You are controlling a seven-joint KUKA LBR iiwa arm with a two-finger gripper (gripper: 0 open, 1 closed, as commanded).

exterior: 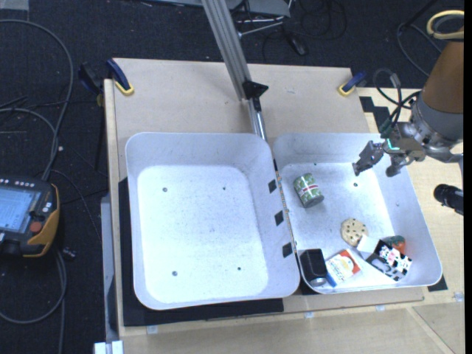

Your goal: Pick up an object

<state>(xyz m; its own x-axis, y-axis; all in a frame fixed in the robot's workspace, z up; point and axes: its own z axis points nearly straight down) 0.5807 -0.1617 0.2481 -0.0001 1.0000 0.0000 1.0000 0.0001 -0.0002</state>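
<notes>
My gripper (380, 161) hangs over the far right part of the right bin (335, 144), fingers spread open with nothing between them. Below and left of it a green can (309, 190) lies on its side. Nearer the front lie a round cookie (354, 231), a black block (313, 265) at the bin's front left corner, an orange and white packet (344, 265), and a black and white toy (391, 257) at the front right. The gripper touches none of them.
The left bin (199, 212) sits beside the right one on the wooden bench (221, 94). A slanted metal pole (228, 35) rises from between the bins at the back. Clamps (122, 87) sit at the bench's far corners.
</notes>
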